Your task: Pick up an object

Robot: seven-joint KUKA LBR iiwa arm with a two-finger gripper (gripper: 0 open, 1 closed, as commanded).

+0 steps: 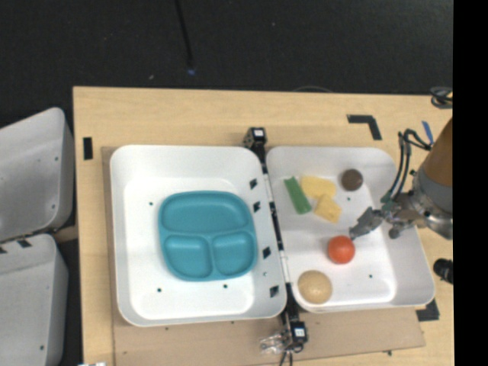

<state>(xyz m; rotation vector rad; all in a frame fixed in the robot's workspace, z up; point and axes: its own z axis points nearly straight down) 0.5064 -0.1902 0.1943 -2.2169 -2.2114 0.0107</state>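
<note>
Nearest the camera, a pale tan bun-like round (314, 287) lies at the front wall of the right bin (408, 284), just in front and to the left of the red ball (341, 250). That red ball is the likeliest pick. It sits alone on bare bin floor, and the gripper (361, 229) hangs just behind it and to its right, not touching it. Nothing is held. The view is too blurred to tell whether the claw is spread or pressed together.

The ball looks light, smooth and stiff, so it will probably roll or squirt out of an off-centre pinch. It is best taken across its widest middle, from straight above.

Behind the red ball lie two yellow chunks (323, 197), touching each other, with a green block (296, 194) just to their left. Farther back and to the right is a small brown ball (351, 179). Well to the left of the red ball, a teal divided plate (207, 232) rests in the left bin (126, 204).
</note>
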